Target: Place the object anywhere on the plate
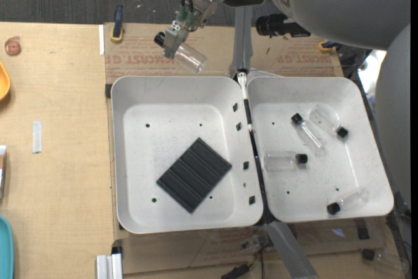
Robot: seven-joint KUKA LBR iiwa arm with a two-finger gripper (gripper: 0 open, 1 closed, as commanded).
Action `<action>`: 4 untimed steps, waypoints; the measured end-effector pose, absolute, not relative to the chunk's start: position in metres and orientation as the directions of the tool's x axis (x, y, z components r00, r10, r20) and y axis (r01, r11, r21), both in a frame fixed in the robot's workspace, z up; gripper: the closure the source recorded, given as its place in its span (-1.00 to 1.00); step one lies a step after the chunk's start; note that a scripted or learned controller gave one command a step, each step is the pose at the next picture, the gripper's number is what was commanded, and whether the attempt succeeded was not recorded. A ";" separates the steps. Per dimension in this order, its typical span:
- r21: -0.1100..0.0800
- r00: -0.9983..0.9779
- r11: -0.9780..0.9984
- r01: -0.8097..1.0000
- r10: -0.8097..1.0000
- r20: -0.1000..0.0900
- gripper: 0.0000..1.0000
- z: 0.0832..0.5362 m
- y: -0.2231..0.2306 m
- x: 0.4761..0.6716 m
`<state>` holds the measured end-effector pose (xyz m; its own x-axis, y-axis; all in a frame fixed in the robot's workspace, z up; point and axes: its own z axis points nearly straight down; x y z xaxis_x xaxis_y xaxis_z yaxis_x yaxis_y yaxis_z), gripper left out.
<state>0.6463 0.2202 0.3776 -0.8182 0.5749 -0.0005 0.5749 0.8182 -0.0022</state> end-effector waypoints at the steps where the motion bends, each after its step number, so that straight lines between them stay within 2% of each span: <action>1: -0.001 -0.888 0.888 0.461 0.461 0.000 1.00 0.275 0.215 0.602; 2: 0.001 -0.968 0.968 0.252 0.252 -0.003 1.00 0.281 0.228 0.637; 3: 0.001 -0.994 0.994 0.105 0.105 -0.004 1.00 0.302 0.209 0.648; 4: 0.000 -1.000 1.000 -0.009 -0.009 -0.001 1.00 0.288 0.169 0.592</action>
<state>0.5923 0.1687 0.2881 -1.0000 -0.0092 -0.0011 -0.0092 1.0000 0.0002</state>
